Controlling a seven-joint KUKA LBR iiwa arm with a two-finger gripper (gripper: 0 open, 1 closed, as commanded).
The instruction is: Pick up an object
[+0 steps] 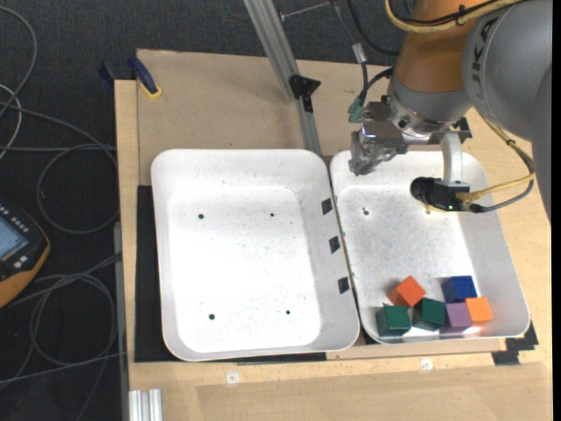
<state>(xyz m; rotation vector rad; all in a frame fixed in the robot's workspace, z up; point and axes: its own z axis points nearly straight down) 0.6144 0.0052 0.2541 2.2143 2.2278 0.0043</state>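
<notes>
Arm: the grey arm (517,51) with its orange band (447,3) is seen reaching in from the right, its wrist held over the far end of the right bin.
End effector: the end effector (366,160) is seen at the far left corner of the right bin, just above the rim; nothing is seen between its fingers, and whether they are spread or pressed together cannot be told from this view.
Right bin: a shallow white bin (491,235), speckled inside, is set on the desk (219,86) beside the left bin, their long rims touching.
Objects: a cluster of small blocks is gathered in the near corner of the right bin, well apart from the end effector.
Orange block: one orange block (408,291) is tilted at the far left of the cluster; a second orange block (479,309) lies at its right end.
Green blocks: a green block (394,320) is set at the near left, another green block (431,311) just beside it.
Blue block: a blue block (458,288) is placed at the far side, touching the purple block (457,317) in front of it.
Left bin: the left white bin (237,253) is marked by four dark dots on its floor.
Surroundings: cables (53,182) are spread on the dark floor to the left of the desk, and a slanted metal bar (280,51) is fixed beyond the bins.
</notes>
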